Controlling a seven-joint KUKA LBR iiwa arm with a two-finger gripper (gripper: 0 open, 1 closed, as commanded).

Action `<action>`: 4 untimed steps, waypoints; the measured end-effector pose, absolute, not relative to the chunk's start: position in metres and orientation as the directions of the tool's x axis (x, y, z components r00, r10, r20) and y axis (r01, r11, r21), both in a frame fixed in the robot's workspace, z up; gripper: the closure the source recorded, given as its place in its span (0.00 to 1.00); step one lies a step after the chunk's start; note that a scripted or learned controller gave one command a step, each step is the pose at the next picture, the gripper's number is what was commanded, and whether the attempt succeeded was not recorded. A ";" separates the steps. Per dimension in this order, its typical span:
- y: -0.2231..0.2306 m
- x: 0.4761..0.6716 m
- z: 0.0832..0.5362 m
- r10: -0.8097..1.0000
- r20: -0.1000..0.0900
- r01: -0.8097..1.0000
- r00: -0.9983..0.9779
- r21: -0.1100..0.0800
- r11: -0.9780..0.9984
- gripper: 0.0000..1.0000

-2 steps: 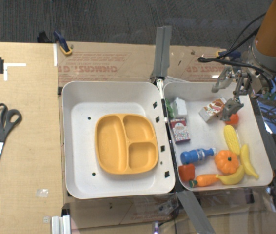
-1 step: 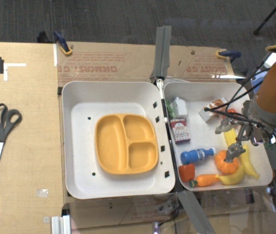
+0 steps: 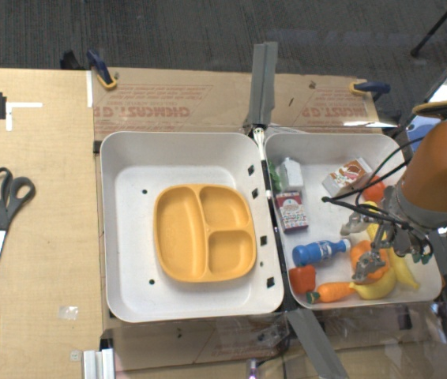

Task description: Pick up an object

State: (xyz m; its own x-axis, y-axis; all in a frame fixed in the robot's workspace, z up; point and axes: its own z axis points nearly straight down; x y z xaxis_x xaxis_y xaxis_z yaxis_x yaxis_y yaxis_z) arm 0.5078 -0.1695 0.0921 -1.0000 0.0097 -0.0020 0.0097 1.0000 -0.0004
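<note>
Light is even and fairly bright, falling from overhead, with no hard shadows anywhere on the bench [image 3: 34, 133]. The left bin [image 3: 129, 172] and right bin [image 3: 318, 152] read as clean white with soft grey shading along their inner walls; faint glare sits on their rims. The yellow divided plate [image 3: 205, 233] shows a gentle sheen on its ridges and casts only a thin shadow. The dark carpet at the top is dim and grainy. Focus is moderate: small items in the right bin look soft, and the arm's orange band [image 3: 443, 168] is smeared. Straight edges bow slightly toward the corners.
</note>
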 end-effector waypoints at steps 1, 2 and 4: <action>-0.168 0.510 0.102 0.006 -0.006 0.006 -1.000 -0.002 1.000 1.00; -0.169 0.561 0.285 0.129 -0.004 0.129 -0.992 0.000 0.992 1.00; -0.173 0.530 0.093 0.011 -0.003 0.011 -1.000 0.000 1.000 1.00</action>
